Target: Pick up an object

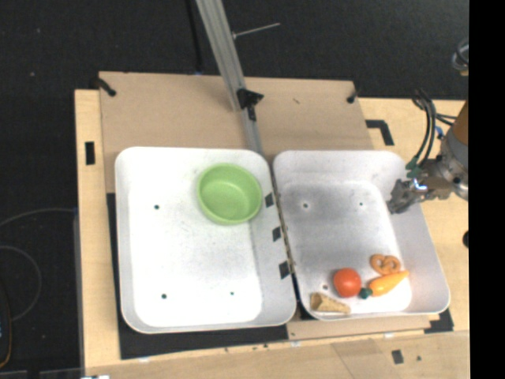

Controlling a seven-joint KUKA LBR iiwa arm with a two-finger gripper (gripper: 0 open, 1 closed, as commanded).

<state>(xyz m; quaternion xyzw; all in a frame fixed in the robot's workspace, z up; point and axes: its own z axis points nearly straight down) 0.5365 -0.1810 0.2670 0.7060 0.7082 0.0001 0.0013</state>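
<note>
The arm came in from the right, and little of it showed: a sliver of orange band at the edge, a bundle of dark cables looping above it, and a metal wrist block pointing leftward. The gripper hung over the right rim of the right bin, near that bin's upper corner. Its small dark tips were too blurred for me to tell how far apart they stood, and I saw nothing between them.

The right bin was a shallow white tray with rounded corners and a greyish, scuffed floor. Its contents were gathered in the near right corner, well apart from the gripper: a glossy red tomato, an orange carrot-shaped piece with a dark green end just beside the tomato, a small brown pretzel-like twist touching the carrot's upper side, and a pale tan wedge lying against the front wall.

The left bin, the same white tray, held a round lime-green plastic bowl sitting upright near its upper right corner.

Both bins rested on a flat tan board, and a slim metal rail slanted down toward the gap between them.
</note>
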